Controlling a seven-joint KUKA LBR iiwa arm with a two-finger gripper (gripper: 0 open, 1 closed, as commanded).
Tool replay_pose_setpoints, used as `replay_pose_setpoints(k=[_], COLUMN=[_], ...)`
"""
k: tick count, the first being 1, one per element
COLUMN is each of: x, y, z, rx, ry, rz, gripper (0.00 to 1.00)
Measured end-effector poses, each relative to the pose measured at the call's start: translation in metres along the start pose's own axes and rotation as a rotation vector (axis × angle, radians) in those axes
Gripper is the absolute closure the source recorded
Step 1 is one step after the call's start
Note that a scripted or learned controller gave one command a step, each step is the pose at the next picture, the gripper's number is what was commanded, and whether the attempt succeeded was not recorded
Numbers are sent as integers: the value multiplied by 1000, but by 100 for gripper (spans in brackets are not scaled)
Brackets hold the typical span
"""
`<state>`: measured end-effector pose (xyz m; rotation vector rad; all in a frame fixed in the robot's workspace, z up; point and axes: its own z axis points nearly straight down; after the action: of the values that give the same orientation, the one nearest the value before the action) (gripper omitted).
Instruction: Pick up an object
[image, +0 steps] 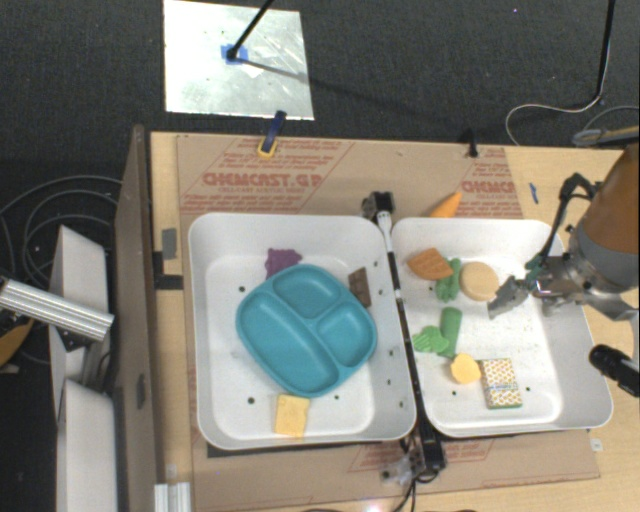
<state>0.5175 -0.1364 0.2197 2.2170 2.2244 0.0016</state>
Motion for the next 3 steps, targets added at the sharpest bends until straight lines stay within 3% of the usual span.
replay_pose_setpoints(k=[1,2,3], x=[44,41,81], y=[-10,-9,-10], z=[135,119,3], rx=[7,0,-9], ry=[4,0,0], rz=[-3,2,-6], gripper=[0,100,100])
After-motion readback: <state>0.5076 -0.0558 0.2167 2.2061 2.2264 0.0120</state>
